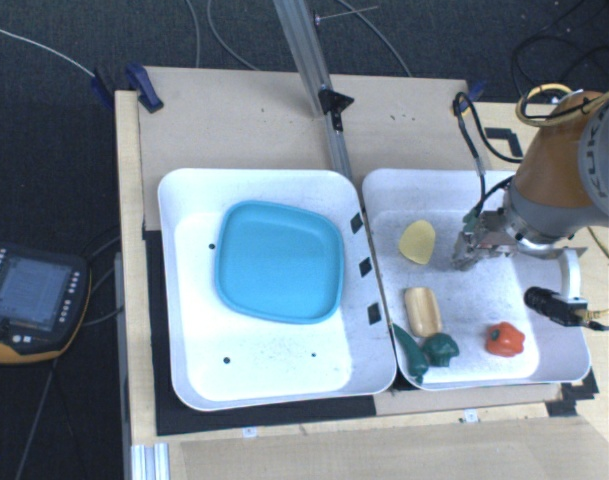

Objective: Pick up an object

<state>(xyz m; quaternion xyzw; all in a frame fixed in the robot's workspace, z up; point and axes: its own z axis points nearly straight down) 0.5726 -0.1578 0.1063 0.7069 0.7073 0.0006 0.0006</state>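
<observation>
Landmark: right-hand shallow white plastic bin (544, 370), with a second shallow white plastic bin (184, 298) touching it on the far side.

Gripper: grey two-finger gripper (468, 251) at the end of the grey arm with orange band (556, 163), lowered inside the right-hand bin, over its upper middle floor. The fingers are small and dark against the white floor; whether they are spread or pressed together cannot be told. Nothing is visible between them.

Objects in the right-hand bin:
- Pale yellow rounded wedge-shaped piece (418, 241), matt surface, lying flat just beside the gripper tip, toward the bin's inner wall; apart from the fingers, not touching.
- Tan cylindrical block (422, 310), short and smooth, near the bin's centre, below the yellow piece and nearer the front edge than the gripper.
- Dark green irregular toy piece (427, 350), at the bin's front inner corner, touching the lower end of the tan block.
- Red-orange pepper-like toy (504, 339), glossy, rounded, near the bin's front outer side, well apart from the gripper.

Adjoining bin: light blue rounded-square plastic plate (280, 261) lying flat at its middle.
</observation>
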